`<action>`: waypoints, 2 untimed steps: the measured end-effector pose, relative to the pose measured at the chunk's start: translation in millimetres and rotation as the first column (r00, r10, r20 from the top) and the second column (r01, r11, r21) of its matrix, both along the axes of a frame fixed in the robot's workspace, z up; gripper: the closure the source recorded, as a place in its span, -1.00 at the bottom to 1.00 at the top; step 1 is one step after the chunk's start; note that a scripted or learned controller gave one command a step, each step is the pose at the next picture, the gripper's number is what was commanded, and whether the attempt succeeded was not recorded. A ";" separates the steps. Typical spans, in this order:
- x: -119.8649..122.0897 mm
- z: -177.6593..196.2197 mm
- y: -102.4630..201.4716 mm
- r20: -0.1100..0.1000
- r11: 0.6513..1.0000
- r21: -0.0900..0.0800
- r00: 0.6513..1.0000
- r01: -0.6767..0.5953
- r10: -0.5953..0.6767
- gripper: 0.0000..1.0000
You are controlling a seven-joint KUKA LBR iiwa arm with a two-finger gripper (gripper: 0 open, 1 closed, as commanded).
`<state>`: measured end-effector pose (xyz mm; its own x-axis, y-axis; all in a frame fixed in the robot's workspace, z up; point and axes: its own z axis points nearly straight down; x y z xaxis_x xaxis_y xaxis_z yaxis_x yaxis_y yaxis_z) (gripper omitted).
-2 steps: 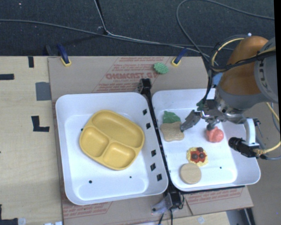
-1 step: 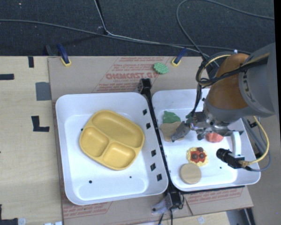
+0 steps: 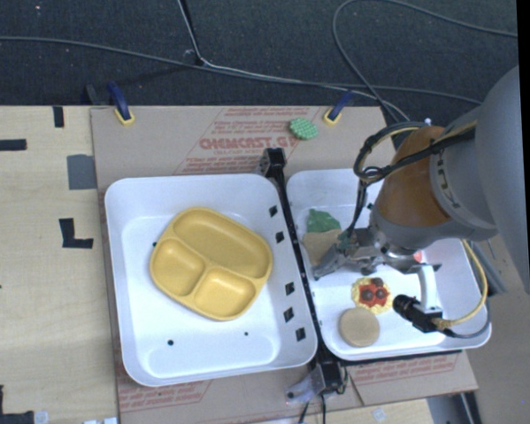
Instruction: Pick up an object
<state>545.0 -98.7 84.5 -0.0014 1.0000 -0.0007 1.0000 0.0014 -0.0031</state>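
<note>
In the right-hand shallow white bin point(image 3: 466, 336), I've got the grey arm with the orange band point(image 3: 415, 194) reaching in from the right, wrist low over the bin's middle. The jaws sit around point(image 3: 338, 252), pointing toward the divider between the bins. I can't tell from this angle whether they're open or closed; nothing visibly between them.

Candidates in that bin: crumpled green soft piece point(image 3: 322, 220) just up-view of the jaws, a tan flat piece point(image 3: 316, 245) right beside or under them, a small round yellow pizza-like toy with red spots point(image 3: 372, 292) down-view, and a round beige bun-shaped disc point(image 3: 360, 328) further down near the front wall.

Left white bin point(image 3: 130, 347) holds a yellow three-compartment plastic tray point(image 3: 211, 263), well apart from the jaws across the divider.

My read: the tan piece is nearest, lying toward the divider side. A small green dotted piece point(image 3: 303, 129) sits on the cardboard-covered table point(image 3: 234, 137), outside both bins.
</note>
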 end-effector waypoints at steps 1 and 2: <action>1.0 13.0 0.4 0.002 1.000 0.000 1.000 -0.001 0.001 1.00; 0.4 55.1 3.3 0.005 1.000 0.001 1.000 0.000 0.000 1.00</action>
